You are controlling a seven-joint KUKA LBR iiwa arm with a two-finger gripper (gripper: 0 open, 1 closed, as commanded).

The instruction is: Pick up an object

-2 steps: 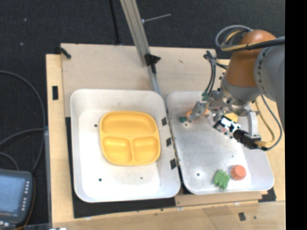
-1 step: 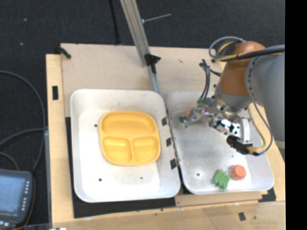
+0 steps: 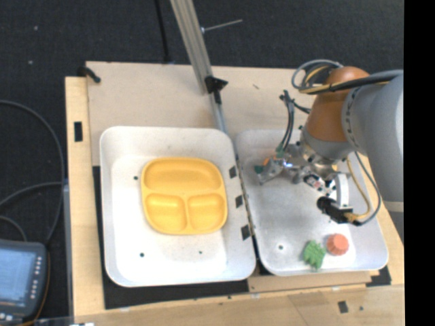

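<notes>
- The objects to pick are two small things in the right bin point(image 3: 272, 202): a green toy point(image 3: 313, 253) and a round orange-red piece point(image 3: 337, 244), lying just beside each other near that bin's front edge, towards its right corner.
- The gripper point(image 3: 268, 169) sits over the back left part of the right bin, near the wall that borders the other bin; nothing shows between its ends, and whether it is spread or closed I cannot tell, since it is small and cluttered with cables.
- The wrist, with its orange band point(image 3: 331, 114) and looped cables, hangs over the back of the right bin; a black cable end point(image 3: 334, 209) dangles lower, between the wrist and the two objects.
- The green toy and the orange-red piece lie well apart from the gripper, with bare bin floor between.
- The left bin point(image 3: 122, 182) holds a yellow divided plate point(image 3: 183, 195), lying flat near its middle, with one long compartment at the back and two smaller ones in front.
- A slanted metal rail point(image 3: 194, 36) rises from the bench point(image 3: 143, 94) behind the bins.
- A dark screen device point(image 3: 20, 277) sits off the bench at the lower left.
</notes>
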